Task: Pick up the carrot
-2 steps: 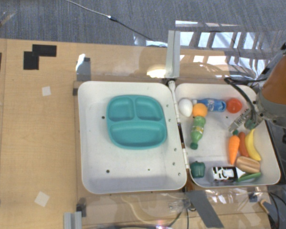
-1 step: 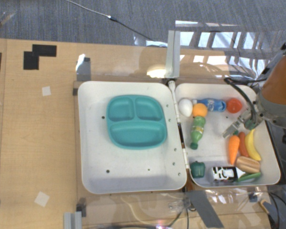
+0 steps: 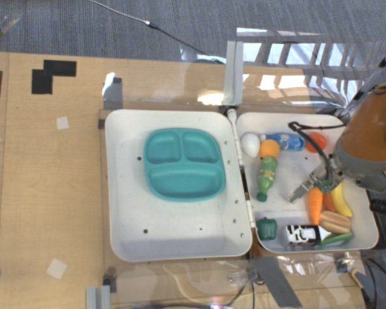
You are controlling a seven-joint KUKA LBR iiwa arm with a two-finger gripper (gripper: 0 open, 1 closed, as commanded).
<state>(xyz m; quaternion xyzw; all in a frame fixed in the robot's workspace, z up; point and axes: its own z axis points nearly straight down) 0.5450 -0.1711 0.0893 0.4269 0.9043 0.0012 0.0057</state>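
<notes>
The arm's gripper [image 3: 313, 187] hovered over the right bin [image 3: 283, 244], its metal fingers [image 3: 300, 192] spread apart and nothing between them, one tip just above the top of the carrot [image 3: 315, 205]. The carrot lay lengthwise (orange, narrow end toward the bin's front edge) just beside a banana [image 3: 341, 199] and a hot dog bun [image 3: 335, 222]. A teal divided plate [image 3: 183, 164] sat in the left bin [image 3: 125, 230].
</notes>
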